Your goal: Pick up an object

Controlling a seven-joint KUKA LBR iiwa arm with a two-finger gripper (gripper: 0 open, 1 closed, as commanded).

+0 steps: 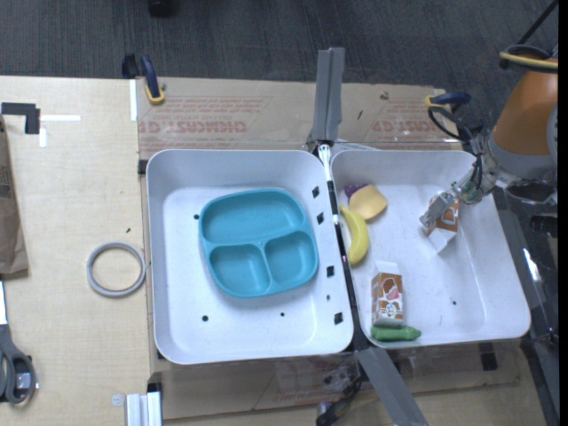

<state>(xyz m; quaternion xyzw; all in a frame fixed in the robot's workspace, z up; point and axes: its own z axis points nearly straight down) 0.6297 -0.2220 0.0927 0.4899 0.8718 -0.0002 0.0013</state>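
My gripper [461,192] reaches in over the right bin's [497,282] far right part, below the orange band of the arm. A small grey and orange carton [441,214] hangs at its tip, tilted, with a shadow on the bin floor just beneath it. The fingers look shut on the carton's upper right corner. Along the right bin's left side lie a banana [356,235], a yellow rounded piece [369,202] and a small purple thing [351,190]. A brown carton [387,295] and a green item [395,333] lie near the front edge.
A blue divided plate [259,242] lies in the left bin [169,282]. On the bench to the left are a grey tape ring [116,267] and scissors [13,373]. A metal divider [328,96] stands between the bins at the back.
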